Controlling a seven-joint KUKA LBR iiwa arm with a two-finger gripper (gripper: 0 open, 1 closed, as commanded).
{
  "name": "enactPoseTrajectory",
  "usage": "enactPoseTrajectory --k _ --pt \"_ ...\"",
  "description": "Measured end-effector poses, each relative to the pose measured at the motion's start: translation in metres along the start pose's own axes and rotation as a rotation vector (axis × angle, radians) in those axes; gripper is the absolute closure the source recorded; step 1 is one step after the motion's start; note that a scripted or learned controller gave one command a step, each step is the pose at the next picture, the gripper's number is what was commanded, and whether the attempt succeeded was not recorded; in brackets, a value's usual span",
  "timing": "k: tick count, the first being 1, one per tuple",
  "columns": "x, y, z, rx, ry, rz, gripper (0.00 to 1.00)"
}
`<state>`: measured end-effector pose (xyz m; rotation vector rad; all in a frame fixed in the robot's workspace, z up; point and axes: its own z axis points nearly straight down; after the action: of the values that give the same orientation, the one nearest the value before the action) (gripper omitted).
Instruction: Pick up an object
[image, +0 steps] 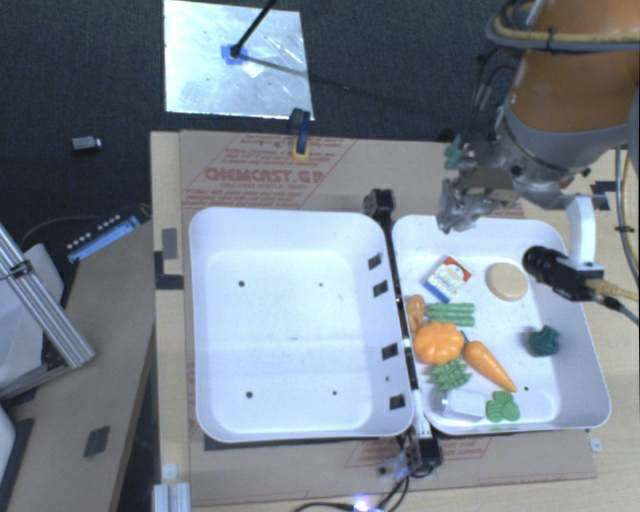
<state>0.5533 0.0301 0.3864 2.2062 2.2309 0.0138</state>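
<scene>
The right bin (585, 400) holds several toy foods: a small red, white and blue carton (449, 277), a tan round cookie (507, 281), green beans (449, 313), an orange pumpkin (438, 342), a carrot (488, 365), a dark green broccoli piece (544, 341), a green leafy piece (451, 376), another green piece (502, 407) and a white block (466, 403). My gripper (459, 218) hangs over the bin's back left corner, above and behind the carton, with nothing seen between its fingers.
The left bin (290, 320) lies beside the right one, joined by black clips (385, 290). A black cylindrical part (553, 268) sticks out over the right bin's back right. A shiny metal sheet (238, 60) lies behind the bench.
</scene>
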Motion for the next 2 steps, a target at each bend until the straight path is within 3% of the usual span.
enactPoseTrajectory --k 1,2 --pt "0.018 0.072 -0.018 0.001 -0.004 0.004 1.00" --pt "-0.019 0.110 0.023 0.006 -0.005 0.012 1.00"
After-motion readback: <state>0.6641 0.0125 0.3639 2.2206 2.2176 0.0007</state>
